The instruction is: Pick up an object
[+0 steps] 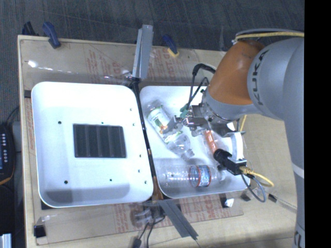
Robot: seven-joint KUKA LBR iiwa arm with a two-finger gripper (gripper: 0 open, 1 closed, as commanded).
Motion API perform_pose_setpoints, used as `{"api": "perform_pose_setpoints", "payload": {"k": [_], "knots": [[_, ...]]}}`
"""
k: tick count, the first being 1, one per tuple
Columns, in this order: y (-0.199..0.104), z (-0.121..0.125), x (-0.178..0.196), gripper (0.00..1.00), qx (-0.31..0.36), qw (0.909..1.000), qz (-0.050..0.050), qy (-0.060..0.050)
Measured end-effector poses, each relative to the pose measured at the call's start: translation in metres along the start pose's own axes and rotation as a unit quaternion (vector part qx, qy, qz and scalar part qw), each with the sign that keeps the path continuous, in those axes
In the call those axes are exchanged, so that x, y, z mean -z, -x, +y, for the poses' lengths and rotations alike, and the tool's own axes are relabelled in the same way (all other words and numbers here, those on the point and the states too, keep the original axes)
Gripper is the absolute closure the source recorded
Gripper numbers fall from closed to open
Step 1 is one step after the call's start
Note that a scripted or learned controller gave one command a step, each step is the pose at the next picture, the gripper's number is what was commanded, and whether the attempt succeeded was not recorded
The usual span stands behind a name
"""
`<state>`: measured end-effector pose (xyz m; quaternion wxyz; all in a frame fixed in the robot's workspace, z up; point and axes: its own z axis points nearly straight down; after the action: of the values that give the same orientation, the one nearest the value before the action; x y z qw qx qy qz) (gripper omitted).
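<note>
In the right bin lie three clear plastic bottles. One with a green and white label lies at the upper left. A crumpled one lies in the middle. A larger one with a blue label lies along the front wall. A thin orange object lies under the wrist, partly hidden. My gripper hangs low over the middle of the bin, just right of the labelled bottle and above the crumpled one.
The left bin holds a dark ribbed rectangle on its floor. A grey divider bar stands between the bins at the back. Blue clamps grip the bench's far edge.
</note>
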<state>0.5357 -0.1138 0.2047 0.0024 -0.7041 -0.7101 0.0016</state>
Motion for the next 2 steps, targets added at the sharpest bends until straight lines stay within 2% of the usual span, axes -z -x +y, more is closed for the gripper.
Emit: {"api": "perform_pose_setpoints", "payload": {"k": [1,2], "knots": [[0.039,0.043,-0.088,0.0,0.014,0.9999,-0.001,0.0],[0.009,0.088,-0.112,0.0,0.042,0.9991,0.0,0.002]]}}
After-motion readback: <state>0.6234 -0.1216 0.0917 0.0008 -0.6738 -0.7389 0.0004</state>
